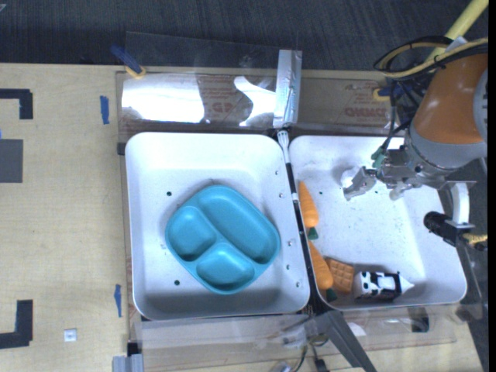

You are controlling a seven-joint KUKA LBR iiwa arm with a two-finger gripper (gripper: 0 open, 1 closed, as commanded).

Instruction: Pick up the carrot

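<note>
Carrot (308,204) looked light, stiff and slick, lying along the bin wall; best grabbed mid-body. Gripper (361,183) hovered nearby, jaw state unclear.

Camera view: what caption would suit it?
Grey-and-orange arm's gripper hovers above the right white bin, orange carrot along its left wall.

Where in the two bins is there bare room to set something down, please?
Right bin: bare floor between the carrots along its left wall and the gripper. Crowded near corner: cow toy. Left bin: margins around the blue tray.
</note>
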